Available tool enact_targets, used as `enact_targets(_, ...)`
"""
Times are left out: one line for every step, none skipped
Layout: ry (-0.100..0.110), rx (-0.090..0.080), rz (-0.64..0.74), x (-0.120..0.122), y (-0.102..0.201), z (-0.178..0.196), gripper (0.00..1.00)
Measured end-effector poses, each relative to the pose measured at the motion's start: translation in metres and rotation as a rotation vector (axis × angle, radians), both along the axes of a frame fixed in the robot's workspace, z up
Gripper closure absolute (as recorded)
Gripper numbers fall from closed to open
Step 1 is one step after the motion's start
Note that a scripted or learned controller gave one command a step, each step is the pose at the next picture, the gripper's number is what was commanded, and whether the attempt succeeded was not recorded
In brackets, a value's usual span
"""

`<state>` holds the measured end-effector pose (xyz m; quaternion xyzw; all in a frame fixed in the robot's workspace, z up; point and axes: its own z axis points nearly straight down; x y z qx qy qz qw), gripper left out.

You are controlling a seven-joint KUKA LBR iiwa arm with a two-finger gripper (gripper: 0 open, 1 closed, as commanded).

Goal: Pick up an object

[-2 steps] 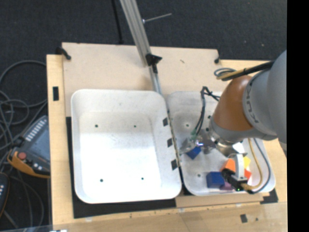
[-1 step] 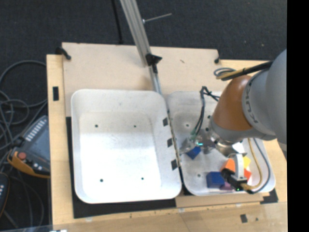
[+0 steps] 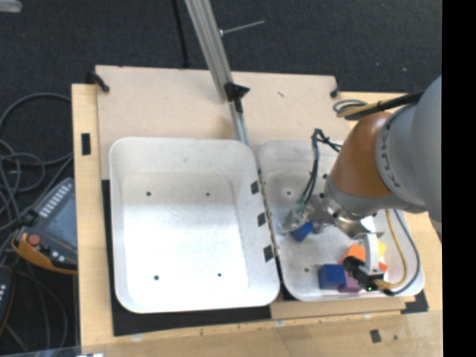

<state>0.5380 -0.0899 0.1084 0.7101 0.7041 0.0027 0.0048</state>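
Two shallow white plastic bins sit side by side on the pale wooden bench. The left bin has nothing but a few dark dots on its floor, while the right bin holds all the stuff. The grey arm with the orange band comes in from the right and hangs low over the right bin. Its two-finger gripper is down by a small blue block, right at it or touching, but honestly can't tell how the gripper is set. Near the front edge there's a bigger blue block with a purple piece beside it, plus an orange chunk just behind.
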Motion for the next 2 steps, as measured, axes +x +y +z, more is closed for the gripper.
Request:
enact_targets(0.001, 0.005, 0.018, 0.044, 0.076, 0.093, 1.00)
enact_targets(0.010, 0.006, 0.018, 0.064, 0.159, 0.088, 1.00)
